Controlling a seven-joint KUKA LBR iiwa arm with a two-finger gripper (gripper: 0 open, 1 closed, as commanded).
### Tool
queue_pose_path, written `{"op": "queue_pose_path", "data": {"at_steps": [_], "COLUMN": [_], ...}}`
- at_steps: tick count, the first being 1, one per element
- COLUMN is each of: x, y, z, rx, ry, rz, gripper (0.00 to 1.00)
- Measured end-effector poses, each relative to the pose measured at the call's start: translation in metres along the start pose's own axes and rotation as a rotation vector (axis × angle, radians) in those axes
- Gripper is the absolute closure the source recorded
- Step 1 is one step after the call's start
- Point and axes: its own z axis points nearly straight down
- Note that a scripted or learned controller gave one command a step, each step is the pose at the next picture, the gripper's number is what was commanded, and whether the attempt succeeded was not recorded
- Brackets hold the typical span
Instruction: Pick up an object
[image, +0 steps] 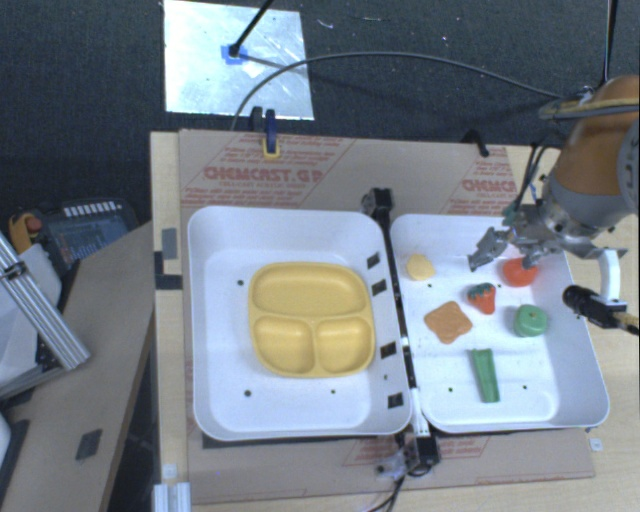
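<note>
Gripper (503, 250) hangs over the right bin's (570, 400) far edge, metal fingers spread apart, nothing between them. Round orange-red object (518, 272) sits just beside the fingertips near that far edge. Toward the bin's middle: small red piece with green top (483, 297), flat tan cracker-like square (447, 321), round green knob-shaped item (531, 320). Pale yellow lump (420, 266) near the far left corner. Long green bar (485, 375) toward the near edge. Left bin (215, 400) carries a smooth yellow three-compartment plastic tray (310, 318).

one fixed camera above, slanting down on both bins (300, 225)
</note>
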Motion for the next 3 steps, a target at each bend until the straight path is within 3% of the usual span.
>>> {"op": "queue_pose_path", "data": {"at_steps": [1,3], "x": [0.0,-0.004], "y": [0.003,0.008], "z": [-0.007,0.105], "rx": [-0.012,-0.01], "ry": [-0.002,-0.002], "rz": [-0.002,-0.001], "gripper": [0.0,0.0]}}
